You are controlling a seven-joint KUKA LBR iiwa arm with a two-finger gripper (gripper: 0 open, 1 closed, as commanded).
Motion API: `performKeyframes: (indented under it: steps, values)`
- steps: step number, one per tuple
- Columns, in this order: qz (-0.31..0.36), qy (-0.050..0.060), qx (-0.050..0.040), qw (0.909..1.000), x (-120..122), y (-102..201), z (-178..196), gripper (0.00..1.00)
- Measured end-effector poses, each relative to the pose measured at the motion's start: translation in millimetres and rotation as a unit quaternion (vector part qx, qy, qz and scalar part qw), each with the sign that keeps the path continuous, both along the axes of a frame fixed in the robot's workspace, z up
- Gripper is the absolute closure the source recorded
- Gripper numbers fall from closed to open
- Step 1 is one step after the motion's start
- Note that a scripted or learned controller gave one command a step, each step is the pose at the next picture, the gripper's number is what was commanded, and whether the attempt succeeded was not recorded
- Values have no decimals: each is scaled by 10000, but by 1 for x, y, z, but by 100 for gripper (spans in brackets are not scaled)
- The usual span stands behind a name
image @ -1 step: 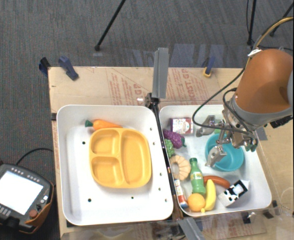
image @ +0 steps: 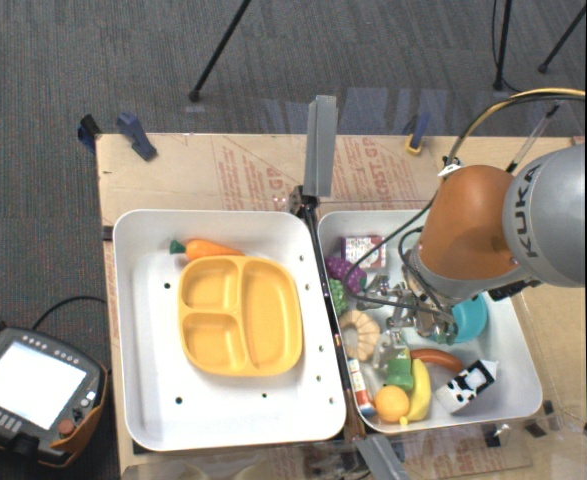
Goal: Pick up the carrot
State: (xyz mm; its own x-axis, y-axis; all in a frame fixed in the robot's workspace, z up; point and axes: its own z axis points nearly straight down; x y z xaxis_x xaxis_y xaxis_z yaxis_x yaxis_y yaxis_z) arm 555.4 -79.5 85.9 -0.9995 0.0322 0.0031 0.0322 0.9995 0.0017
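Cable runs across the carpet at the near left to a handheld control pendant (image: 35, 396) with a pale screen, lying on the floor beside the desk (image: 223, 173). On the desk two shallow white bins sit side by side. At the near end of the right bin (image: 513, 343) are an orange fruit (image: 392, 402), a banana (image: 419, 390) just beside it, a black-and-white cow figure (image: 469, 386) and a thin red-and-white tube (image: 358, 378) along the dividing wall. Slightly farther in lie a green pepper (image: 400, 370), a red sausage (image: 435, 358), a pale ridged shell-like toy (image: 360, 335) and a teal cup (image: 470, 318) partly under the arm. The tool (image: 413, 313) hangs over the middle of this bin, below the orange band (image: 468, 223) of the grey arm (image: 553, 218); its metal parts blur into the toys beneath, so whether it is released or clenched cannot be told. Beyond it are purple grapes (image: 340, 269), a green leafy piece (image: 337, 293) and a small printed box (image: 361, 249).

The left bin (image: 138, 358) holds a yellow divided plate (image: 240, 315) near its centre. The carrot (image: 209, 249), orange with a green top pointing left, lies at the far left of that bin, touching the plate's far edge, well apart from the tool.

Clamps (image: 135, 135) grip the desk's far edge, and tripod legs (image: 225, 38) stand on the carpet beyond
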Motion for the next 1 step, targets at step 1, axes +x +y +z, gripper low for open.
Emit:
performKeyframes:
  steps: [1]
  values:
    - [29, -12, -3, 10000, 1, 1, 11, 100]
